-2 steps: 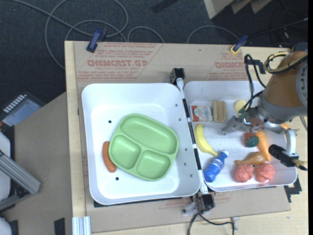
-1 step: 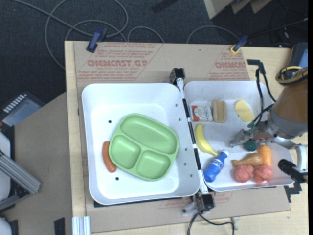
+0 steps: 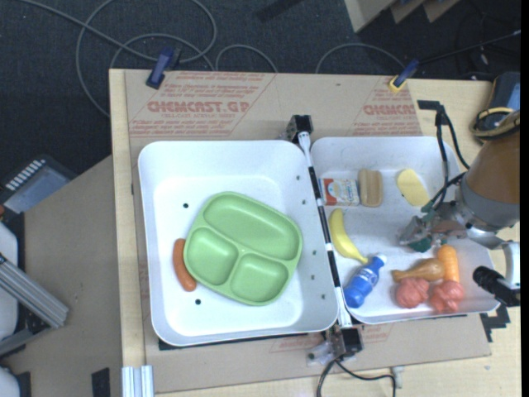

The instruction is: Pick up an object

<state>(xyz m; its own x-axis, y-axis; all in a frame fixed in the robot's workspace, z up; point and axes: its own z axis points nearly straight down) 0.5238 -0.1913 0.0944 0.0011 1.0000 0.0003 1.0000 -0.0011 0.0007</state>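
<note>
My gripper (image 3: 421, 236) is low inside the right bin (image 3: 372, 144), near its right side, under the grey arm (image 3: 494, 188). Just below it lie an orange carrot (image 3: 449, 261) and a tan drumstick (image 3: 417, 270). Two reddish meat pieces (image 3: 412, 292) (image 3: 446, 295) sit by the bin's front edge. A yellow banana (image 3: 343, 236) and a blue bottle (image 3: 364, 281) lie to the gripper's left. At the back of the bin are a small carton (image 3: 340, 190), a bread slice (image 3: 371, 188) and a pale yellow piece (image 3: 412, 187). A small dark teal thing lies right at the gripper; I cannot tell if it is held.
The left bin (image 3: 215, 145) holds a green divided plate (image 3: 241, 246) and an orange sausage (image 3: 183, 265) at its left. A clamp (image 3: 299, 127) joins the bins at the back. Cables run by the arm at the right bin's far right wall.
</note>
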